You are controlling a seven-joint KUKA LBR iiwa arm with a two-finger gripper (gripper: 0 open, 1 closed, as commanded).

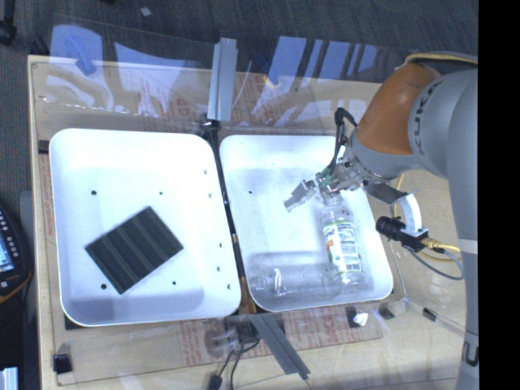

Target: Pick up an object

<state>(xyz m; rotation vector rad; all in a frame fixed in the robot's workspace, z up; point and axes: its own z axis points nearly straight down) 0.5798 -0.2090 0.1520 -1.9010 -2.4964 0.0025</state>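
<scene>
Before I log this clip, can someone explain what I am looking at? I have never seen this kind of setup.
One camera looks down at a slant on a bench with two shallow white bins. The grey robot arm with an orange band reaches in from the right; its claw hangs over the right bin. That bin holds a clear plastic bottle with a label and a clear cup lying on its side. The left bin holds a dark ridged panel. Nothing shows between the claw's fingers.

Grey arm (439,128) reaches in from right, pincer (305,192) angled leftward.
</scene>
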